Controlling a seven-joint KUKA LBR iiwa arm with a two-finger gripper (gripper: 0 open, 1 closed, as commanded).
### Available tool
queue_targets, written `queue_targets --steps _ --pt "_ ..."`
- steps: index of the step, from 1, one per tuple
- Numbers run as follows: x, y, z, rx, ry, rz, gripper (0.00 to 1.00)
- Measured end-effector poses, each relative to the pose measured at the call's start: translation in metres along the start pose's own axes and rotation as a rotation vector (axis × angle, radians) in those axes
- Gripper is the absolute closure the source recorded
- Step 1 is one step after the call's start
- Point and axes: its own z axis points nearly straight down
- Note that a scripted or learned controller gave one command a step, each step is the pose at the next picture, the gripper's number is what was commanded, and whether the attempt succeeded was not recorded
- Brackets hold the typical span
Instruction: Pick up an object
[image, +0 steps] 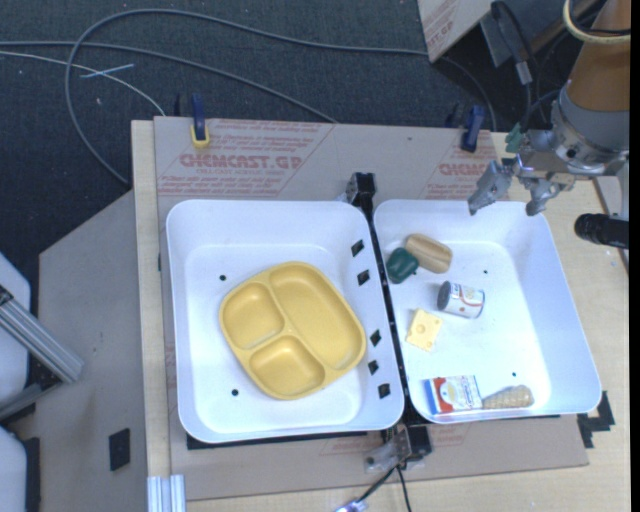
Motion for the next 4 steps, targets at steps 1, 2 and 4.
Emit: queue_targets --steps 1,2,4 --pt "0.000 0.002 -0.007 -0.012 -0.002 -0.002 0.00" --pt "0.009 0.008 0.045 -0.007 -0.001 -0.003 0.00" --pt "0.008 -0.009 0.160 -0.005 0.000 -0.002 0.00"
